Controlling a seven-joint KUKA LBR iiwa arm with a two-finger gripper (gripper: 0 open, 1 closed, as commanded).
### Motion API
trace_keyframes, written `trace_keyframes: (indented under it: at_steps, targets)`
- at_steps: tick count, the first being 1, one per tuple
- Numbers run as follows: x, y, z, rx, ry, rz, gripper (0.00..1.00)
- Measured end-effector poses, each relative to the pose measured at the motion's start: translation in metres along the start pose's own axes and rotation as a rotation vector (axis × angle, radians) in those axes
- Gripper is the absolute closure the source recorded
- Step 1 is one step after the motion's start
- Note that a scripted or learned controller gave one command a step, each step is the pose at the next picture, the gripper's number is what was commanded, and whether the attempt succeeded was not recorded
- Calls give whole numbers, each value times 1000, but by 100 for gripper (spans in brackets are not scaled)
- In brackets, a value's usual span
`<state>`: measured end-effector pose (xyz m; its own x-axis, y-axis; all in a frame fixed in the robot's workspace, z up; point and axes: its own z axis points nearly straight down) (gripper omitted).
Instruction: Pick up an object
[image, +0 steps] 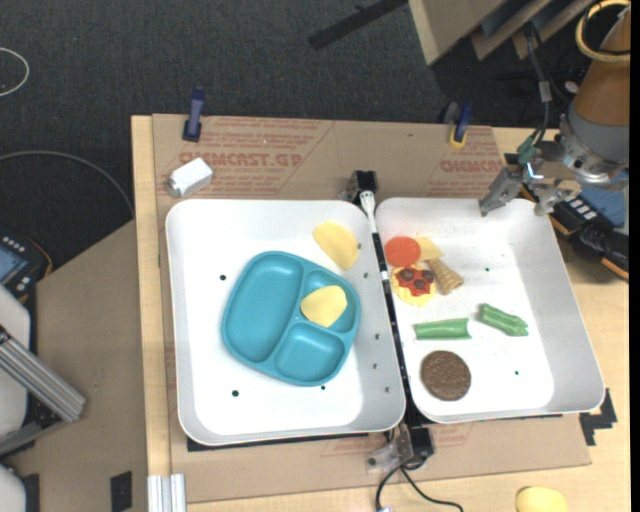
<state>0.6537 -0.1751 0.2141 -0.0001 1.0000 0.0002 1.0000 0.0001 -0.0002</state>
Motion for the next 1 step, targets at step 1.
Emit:
trace_keyframes:
  at_steps: [1]
  targets:
    - [24,-67,-177,-20,-4,-3,0]
